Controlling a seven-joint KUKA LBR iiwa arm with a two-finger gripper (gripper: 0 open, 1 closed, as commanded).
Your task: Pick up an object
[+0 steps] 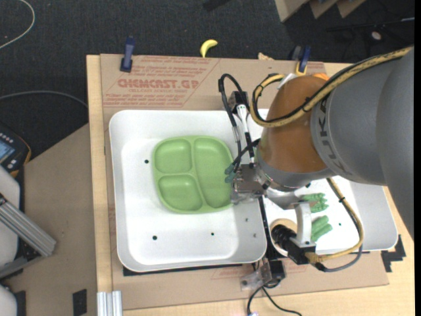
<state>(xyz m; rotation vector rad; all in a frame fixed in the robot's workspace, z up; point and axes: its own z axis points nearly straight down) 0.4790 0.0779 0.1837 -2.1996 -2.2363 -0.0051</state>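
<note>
Camera view: claw (242, 182) low over the left bin (131, 196), at the right edge of the green divided plate (194, 174). Cannot tell its opening; the wrist hides it. The plate lies flat, just left of the claw. Green pieces (320, 217) lie in the other bin, right of it. Judgement: approach made, grasp and lift remain.

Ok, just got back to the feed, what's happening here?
The arm has reached in from the right and hangs over the seam between the two bins. Its gripper sits at the right edge of the green divided plate, which lies flat in the left bin. Whether it has hold of the plate is not clear from this angle. A few small green pieces lie in the right bin, partly under the arm.
</note>
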